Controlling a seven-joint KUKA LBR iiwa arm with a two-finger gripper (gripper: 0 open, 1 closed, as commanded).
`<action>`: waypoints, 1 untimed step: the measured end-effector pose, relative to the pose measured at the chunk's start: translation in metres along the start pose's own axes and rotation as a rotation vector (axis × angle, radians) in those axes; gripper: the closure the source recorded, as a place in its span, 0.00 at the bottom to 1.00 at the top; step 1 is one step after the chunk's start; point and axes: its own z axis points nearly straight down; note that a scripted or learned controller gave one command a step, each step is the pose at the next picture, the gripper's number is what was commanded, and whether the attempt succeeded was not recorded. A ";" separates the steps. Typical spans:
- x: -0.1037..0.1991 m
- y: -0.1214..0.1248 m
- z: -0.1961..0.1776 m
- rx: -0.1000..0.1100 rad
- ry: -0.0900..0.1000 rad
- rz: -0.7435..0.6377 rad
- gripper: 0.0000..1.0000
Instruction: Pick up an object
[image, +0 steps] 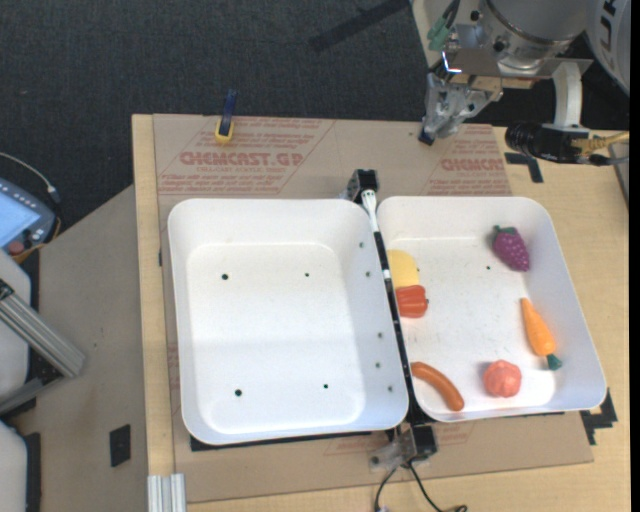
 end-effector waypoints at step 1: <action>0.068 0.003 -0.082 -0.017 0.002 -0.004 1.00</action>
